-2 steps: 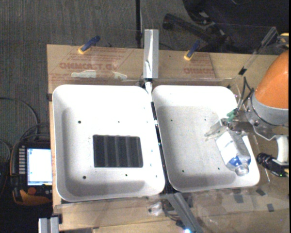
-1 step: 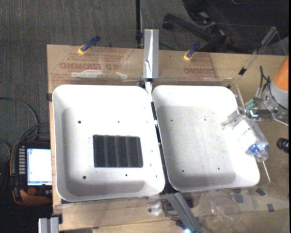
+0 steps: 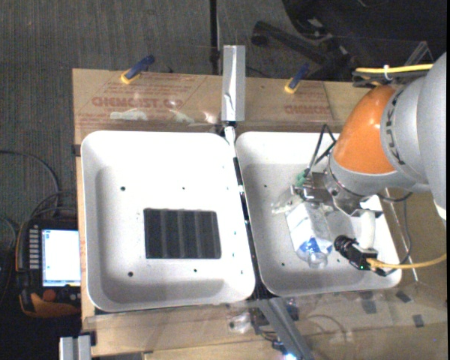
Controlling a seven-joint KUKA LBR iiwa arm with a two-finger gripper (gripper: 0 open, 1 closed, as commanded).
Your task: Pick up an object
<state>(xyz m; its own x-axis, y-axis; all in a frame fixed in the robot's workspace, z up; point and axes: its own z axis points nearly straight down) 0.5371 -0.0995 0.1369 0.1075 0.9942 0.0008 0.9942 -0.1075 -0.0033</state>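
Centre the gripper point(image 3: 315, 201), whose grip state cannot be told here, squarely over the plastic bottle point(image 3: 309, 235) in the right bin point(image 3: 264, 201) before closing.

This is a robotics lab or test cell. A grey industrial arm with an orange band point(image 3: 364, 141) reaches in over a tabletop point(image 3: 172, 103) made of a brown board held down with blue and yellow clamps point(image 3: 137, 68). Two shallow white bins point(image 3: 105, 156) sit side by side on it, fixed up as a work area. A handheld control pendant point(image 3: 51, 257) with a lit screen lies to one side, cables point(image 3: 22, 178) trail across grey carpet, and the base of an office chair point(image 3: 315, 28) stands behind the tabletop.
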